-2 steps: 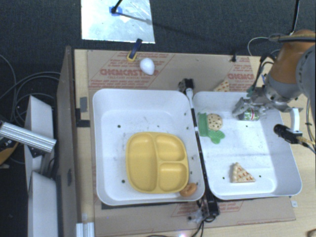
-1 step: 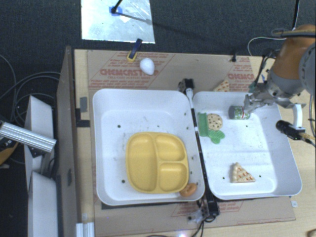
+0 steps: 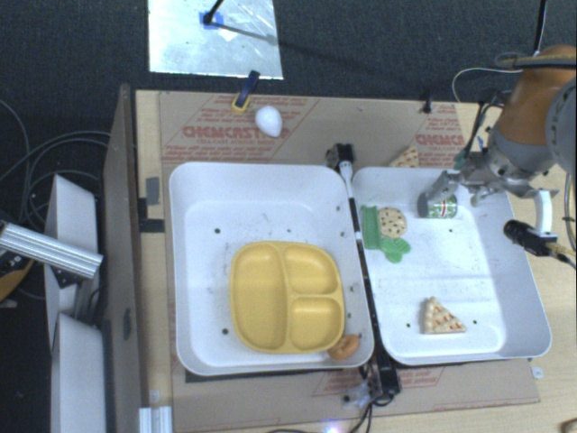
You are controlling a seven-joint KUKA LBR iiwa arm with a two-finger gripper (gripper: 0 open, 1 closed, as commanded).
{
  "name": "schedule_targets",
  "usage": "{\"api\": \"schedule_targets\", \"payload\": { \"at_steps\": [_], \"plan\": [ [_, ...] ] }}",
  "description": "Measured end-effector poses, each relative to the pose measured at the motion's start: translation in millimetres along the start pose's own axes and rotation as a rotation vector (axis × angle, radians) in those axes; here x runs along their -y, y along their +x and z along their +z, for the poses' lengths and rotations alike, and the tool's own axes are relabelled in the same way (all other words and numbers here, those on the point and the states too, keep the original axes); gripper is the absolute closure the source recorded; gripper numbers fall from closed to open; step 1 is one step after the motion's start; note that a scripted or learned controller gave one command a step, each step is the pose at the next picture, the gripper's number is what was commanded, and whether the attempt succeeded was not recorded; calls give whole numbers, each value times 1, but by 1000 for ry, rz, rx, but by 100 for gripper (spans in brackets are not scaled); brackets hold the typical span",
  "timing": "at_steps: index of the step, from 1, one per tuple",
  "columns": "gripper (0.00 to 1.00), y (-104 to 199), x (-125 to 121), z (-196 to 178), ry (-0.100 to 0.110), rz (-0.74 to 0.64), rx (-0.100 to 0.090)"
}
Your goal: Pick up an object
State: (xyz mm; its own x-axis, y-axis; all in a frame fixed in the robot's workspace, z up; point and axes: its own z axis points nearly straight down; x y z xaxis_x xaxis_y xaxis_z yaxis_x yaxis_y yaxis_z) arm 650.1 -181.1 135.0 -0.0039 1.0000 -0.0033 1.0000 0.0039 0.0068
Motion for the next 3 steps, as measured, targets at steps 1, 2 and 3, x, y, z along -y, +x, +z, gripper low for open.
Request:
{"api": "schedule_targets", "payload": {
  "at_steps": [1, 2, 3],
  "plan": [
    [0, -12, -19, 52, 3, 0, -2],
    [100, -12, -21, 36, -4, -3, 1],
    [100, 64, -6, 1, 3, -6, -5]
  ]
}}
